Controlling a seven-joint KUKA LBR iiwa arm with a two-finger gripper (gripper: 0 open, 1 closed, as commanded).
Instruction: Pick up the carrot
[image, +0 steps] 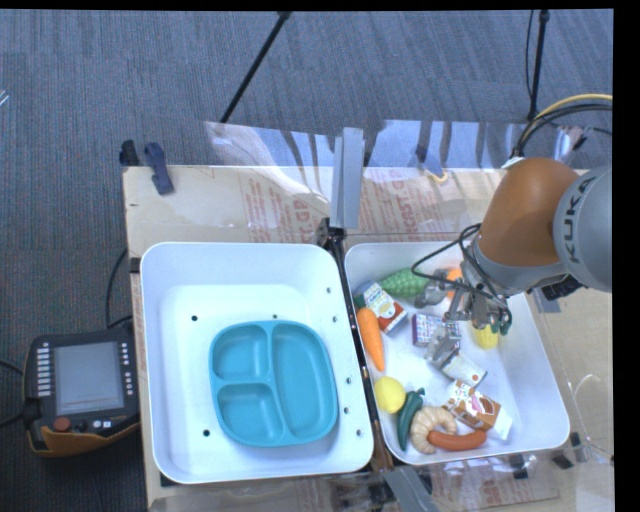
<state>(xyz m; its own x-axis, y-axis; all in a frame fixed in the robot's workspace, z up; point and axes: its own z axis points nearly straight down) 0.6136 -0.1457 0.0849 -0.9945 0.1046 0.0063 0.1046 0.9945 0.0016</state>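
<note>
Carrot lies in the right bin, hard against its left wall at about 9 o'clock of the bin, long axis roughly 12-to-6, thick end up, tip pointing down toward a lemon. A small carton sits just beside its top end at 1 o'clock; a green pepper and a croissant-like piece lie lower, near 5 o'clock of it. The gripper hangs over the bin's middle, at 3 o'clock of the carrot and apart from it, above some crumpled packets; cannot tell how it is set, the wrist and cables hide it. Nothing of the carrot is in the tool. Judged step: still the approach. To do it well, the tool likely needs to shift toward 9 o'clock, line its closing direction across the carrot's short width, and come down mid-body, away from the carton and lemon. Risk: the bin wall crowds the left side, so one finger may hit the rim. Left bin holds a blue divided plate, not involved.
</note>
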